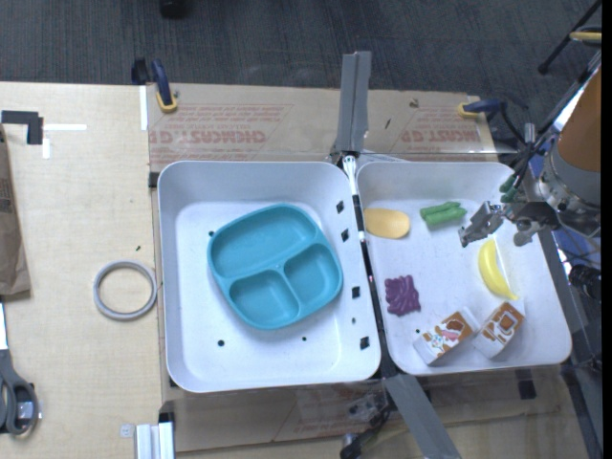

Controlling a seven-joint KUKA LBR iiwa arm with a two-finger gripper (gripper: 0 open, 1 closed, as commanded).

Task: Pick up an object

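— Where are the jaws (pixel 478 224) now?
— Upper right of the frame, over the right bin (pixel 550 342), just above the banana (pixel 492 270). Whether they are apart or together I cannot tell — they are small and dark against the bin floor, and nothing shows between them.
— What lies in that bin?
— A green piece (pixel 442 213) at the top, a yellow-orange oval (pixel 386 223) to its left, a purple grape bunch (pixel 403 295) mid-bin, and two small cartons (pixel 445 337) (pixel 499 327) at the lower edge.
— And the left bin (pixel 182 285)?
— A blue divided plate (pixel 275 265), lying flat in the middle.
— On the table (pixel 76 208)?
— A tape ring (pixel 125 289) at the left, scissors (pixel 16 397) in the lower left corner
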